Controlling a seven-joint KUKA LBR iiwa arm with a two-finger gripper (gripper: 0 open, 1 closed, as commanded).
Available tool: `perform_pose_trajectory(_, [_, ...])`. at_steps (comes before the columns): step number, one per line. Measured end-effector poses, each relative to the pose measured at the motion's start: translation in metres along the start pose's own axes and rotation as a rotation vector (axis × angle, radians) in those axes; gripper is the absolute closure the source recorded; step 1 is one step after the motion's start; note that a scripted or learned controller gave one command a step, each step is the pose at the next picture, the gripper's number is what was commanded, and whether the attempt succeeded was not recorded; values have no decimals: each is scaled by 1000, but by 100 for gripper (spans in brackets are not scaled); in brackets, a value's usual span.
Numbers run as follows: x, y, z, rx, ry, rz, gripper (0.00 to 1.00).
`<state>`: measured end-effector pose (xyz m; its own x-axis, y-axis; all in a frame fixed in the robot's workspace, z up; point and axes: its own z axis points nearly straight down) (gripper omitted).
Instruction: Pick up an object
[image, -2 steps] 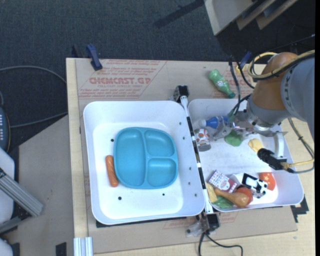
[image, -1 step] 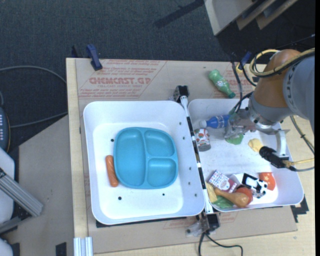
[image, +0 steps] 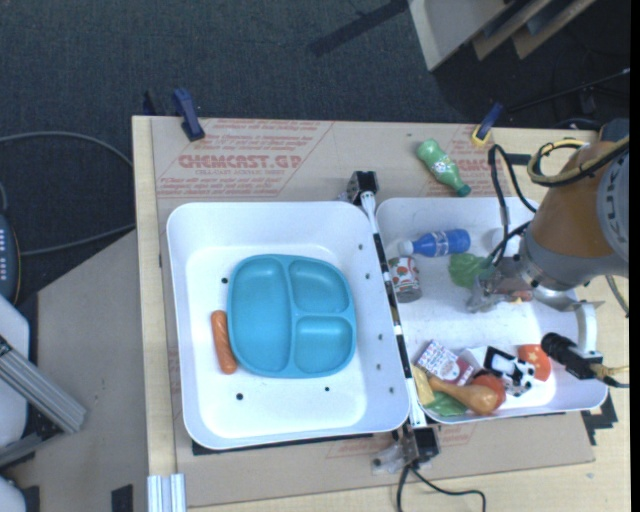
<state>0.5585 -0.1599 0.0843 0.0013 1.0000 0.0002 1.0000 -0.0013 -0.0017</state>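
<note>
On bench board (image: 240, 160), "CHEMCAST" lettering

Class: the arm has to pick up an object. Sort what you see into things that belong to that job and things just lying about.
Belongs to the job:
gripper
green object beside it
blue bottle
small can
toys heaped at the right bin's near edge

Just lying about:
blue divided plate
orange sausage
green bottle outside the bins
</note>
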Motion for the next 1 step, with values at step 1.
perform_pose_trajectory(1, [-28, 39, -64, -4, -1, -2, 100])
